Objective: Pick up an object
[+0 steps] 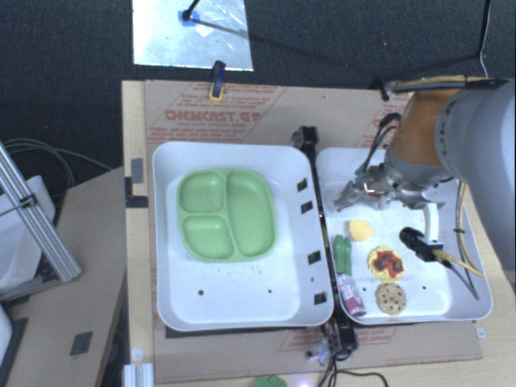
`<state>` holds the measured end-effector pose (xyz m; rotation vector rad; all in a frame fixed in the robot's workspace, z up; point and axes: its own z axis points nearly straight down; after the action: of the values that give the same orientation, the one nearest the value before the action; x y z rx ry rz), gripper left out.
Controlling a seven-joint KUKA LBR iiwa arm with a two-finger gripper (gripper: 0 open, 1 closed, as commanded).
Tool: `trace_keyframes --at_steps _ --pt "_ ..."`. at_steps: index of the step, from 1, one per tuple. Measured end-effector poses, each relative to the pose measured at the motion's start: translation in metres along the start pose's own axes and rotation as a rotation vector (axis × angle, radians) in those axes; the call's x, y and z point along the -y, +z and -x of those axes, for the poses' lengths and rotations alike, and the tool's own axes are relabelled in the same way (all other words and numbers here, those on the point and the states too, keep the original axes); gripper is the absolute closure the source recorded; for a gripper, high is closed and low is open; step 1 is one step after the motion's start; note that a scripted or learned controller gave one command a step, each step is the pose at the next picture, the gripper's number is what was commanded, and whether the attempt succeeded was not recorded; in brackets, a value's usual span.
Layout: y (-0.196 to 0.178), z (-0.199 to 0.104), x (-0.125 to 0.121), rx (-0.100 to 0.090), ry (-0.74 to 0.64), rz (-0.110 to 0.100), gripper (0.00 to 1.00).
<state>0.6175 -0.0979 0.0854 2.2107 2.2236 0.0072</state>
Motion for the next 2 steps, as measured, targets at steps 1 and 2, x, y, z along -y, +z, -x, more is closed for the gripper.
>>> trace_keyframes --at_steps 1,2 --pt "0.001 0.021 0.062 -0.001 0.008 -0.011 0.00" --pt "-0.001 0.053 -0.041 0.003 0.000 0.005 0.00"
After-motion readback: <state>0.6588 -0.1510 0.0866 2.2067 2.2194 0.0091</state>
